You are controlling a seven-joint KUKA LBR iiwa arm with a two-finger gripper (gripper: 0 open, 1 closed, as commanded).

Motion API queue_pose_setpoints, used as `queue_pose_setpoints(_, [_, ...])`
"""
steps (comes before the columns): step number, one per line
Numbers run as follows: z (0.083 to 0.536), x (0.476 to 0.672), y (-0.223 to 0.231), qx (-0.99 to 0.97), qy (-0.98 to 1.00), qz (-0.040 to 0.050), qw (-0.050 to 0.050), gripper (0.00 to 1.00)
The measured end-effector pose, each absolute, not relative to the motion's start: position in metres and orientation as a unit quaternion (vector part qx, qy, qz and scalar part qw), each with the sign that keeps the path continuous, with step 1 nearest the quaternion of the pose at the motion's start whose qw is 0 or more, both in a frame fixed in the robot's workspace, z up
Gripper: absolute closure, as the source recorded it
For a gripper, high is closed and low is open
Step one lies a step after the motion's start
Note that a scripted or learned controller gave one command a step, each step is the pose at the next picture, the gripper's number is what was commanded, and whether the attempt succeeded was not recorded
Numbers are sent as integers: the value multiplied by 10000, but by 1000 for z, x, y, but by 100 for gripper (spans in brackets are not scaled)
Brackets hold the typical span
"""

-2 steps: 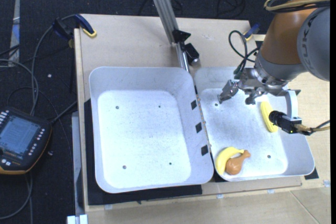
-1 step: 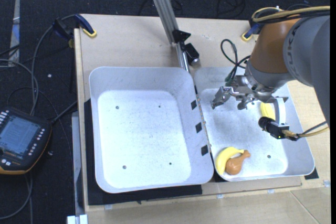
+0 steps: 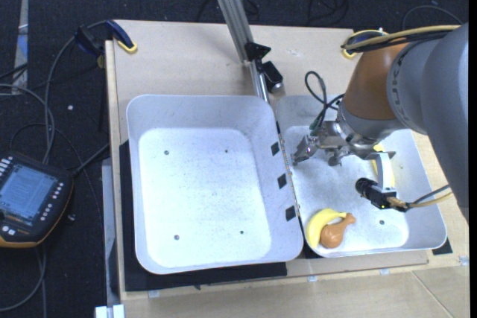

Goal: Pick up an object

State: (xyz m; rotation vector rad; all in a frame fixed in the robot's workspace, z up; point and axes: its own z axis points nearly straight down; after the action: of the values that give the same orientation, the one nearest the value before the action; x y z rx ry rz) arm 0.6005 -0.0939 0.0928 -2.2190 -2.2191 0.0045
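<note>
The curved yellow plastic toy banana point(image 3: 320, 218) lies at the near edge of the shallow white right-hand bin point(image 3: 414, 223), touching an orange drumstick-shaped toy point(image 3: 333, 233). Probably light, stiff and slippery: pinch it across its narrow middle. The gripper point(image 3: 302, 153) hangs apart from it; spread or closed, I cannot tell

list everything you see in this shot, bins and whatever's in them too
left bin: one, white, left on the bench
right bin: one, white, right on the bench
banana: one, yellow, right bin's near-left corner
drumstick-shaped toy: one, orange-brown, against the banana
bench: one, pale wood, under both bins
clamp: one, blue and yellow, bench's far-left corner
pendant: one, grey and orange, floor at left
arm: one, grey with orange band, from the right
hand: one, metal, over the right bin
</note>
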Motion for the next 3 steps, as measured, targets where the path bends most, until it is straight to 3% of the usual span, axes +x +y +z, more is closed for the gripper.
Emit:
queue_pose_setpoints(1, [106,602,-94,-7071,-7071,0,0,100])
queue_pose_setpoints(3, [229,609,-98,-7070,-7072,-16,-20,100])
